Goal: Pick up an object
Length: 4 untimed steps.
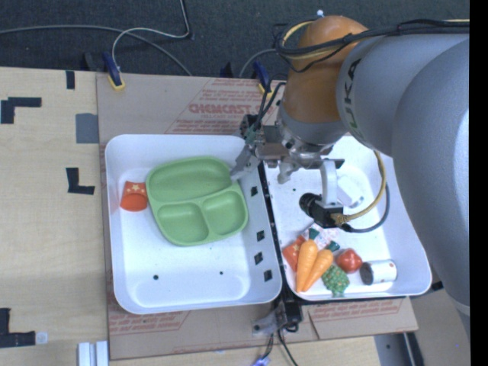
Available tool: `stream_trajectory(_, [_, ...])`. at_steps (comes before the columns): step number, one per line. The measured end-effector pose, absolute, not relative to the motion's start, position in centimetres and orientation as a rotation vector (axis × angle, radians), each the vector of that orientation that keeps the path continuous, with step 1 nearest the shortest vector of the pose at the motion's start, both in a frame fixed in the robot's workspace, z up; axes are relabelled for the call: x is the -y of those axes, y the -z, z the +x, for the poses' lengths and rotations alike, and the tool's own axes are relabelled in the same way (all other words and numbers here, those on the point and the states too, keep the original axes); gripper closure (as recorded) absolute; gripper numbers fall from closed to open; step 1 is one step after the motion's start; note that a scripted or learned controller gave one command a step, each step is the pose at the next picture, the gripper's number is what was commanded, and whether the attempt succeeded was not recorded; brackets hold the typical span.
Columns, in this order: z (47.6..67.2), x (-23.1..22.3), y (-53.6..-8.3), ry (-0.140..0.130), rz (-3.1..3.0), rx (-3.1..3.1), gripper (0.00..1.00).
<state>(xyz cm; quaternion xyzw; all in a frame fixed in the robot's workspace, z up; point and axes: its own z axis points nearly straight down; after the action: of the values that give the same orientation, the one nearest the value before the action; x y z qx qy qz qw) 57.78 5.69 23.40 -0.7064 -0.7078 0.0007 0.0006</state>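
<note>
My gripper [264, 170] hangs over the wall where the two bins meet, open, with nothing held between its fingers. Its left finger [242, 164] is at the right rim of a green divided plate [197, 201] that lies in the left bin [183, 280]. A small orange-red cup [134, 196] stands left of the plate. In the right bin [404, 242], near the front, lie two orange carrots [309, 264], a red tomato [349, 260], a green leafy toy [335, 280] and a white cylinder with a dark end [379, 271].
The arm's big grey body covers the right bin's back and right side. A white object [352, 189] lies under the arm in the right bin. Cables run along the dark floor behind the bench.
</note>
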Motion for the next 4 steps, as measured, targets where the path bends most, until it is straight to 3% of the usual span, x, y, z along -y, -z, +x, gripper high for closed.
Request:
stream_trajectory(1, [58.6, 0.9, -20.8, -0.005, -2.222, 2.22, 0.0])
stream_trajectory(2, [61.1, 2.3, -18.4, -0.004, -2.221, 2.221, 0.0])
stream_trajectory(3, [66.8, 7.0, -18.7, -0.003, -2.222, 2.222, 0.0])
stream_trajectory(4, [66.7, 10.8, -13.5, -0.006, -2.221, 2.221, 0.0])
